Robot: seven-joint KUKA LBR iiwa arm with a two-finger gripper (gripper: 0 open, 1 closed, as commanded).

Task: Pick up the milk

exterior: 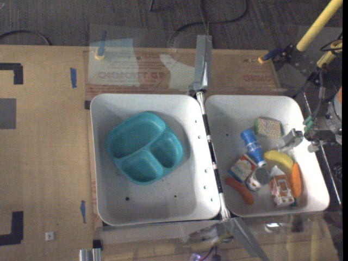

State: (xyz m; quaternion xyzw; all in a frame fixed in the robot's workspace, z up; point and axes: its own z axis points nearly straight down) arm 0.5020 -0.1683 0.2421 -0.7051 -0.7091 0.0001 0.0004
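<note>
Two bins: teal plate left, milk right.

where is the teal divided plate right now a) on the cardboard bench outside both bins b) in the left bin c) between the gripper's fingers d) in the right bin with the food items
b: the teal divided plate lies flat on the floor of the left bin, while the banana, carrot and cartons are in the right bin.

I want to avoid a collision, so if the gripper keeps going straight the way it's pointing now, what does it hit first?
The gripper points left and slightly down in the camera view, so it would probably meet the banana first. Depth is unclear from above, so it might pass over it.
</note>
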